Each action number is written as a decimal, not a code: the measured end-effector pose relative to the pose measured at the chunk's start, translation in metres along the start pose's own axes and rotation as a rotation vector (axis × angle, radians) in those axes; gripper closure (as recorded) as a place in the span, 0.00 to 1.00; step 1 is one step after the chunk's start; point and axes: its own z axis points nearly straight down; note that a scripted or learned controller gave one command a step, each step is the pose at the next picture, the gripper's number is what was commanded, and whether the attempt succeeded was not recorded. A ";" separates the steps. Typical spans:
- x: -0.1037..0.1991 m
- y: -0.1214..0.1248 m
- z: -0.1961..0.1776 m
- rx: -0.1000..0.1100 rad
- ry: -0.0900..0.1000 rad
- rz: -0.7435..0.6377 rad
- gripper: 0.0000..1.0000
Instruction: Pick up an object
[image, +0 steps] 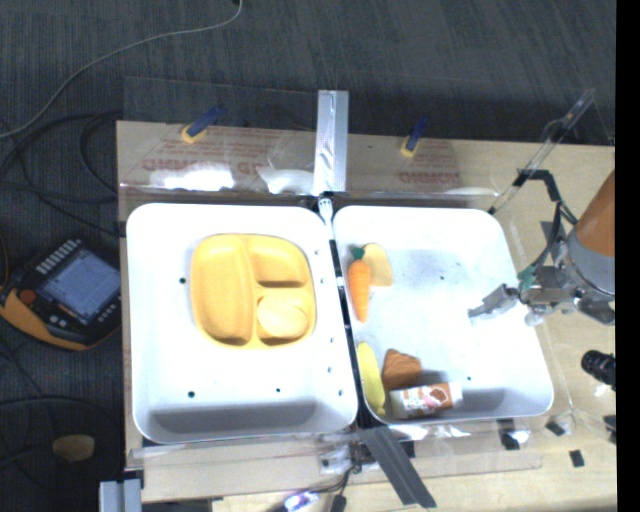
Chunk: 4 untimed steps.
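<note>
Over the right bin (440, 225), near its right wall, the tool (490, 303) hangs with nothing between its fingers; open or clenched, can't tell. Carrot (358, 285) lies along the bin's left wall, a banana (370, 377) and small bottle (425, 399) at the front. Left bin (160, 400) holds a yellow divided tray (250, 290).

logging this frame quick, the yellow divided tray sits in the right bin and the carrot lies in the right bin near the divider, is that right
Not quite. The camera view shows the yellow divided tray in the left bin, not the right one. The rest holds: the carrot lies in the right bin, close to the divider between the two bins.
</note>
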 end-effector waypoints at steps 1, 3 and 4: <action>0.044 0.016 0.001 0.000 -0.001 -0.052 0.00; 0.105 0.005 0.117 -0.012 -0.003 -0.106 0.00; 0.104 -0.005 0.063 0.000 0.000 -0.298 0.00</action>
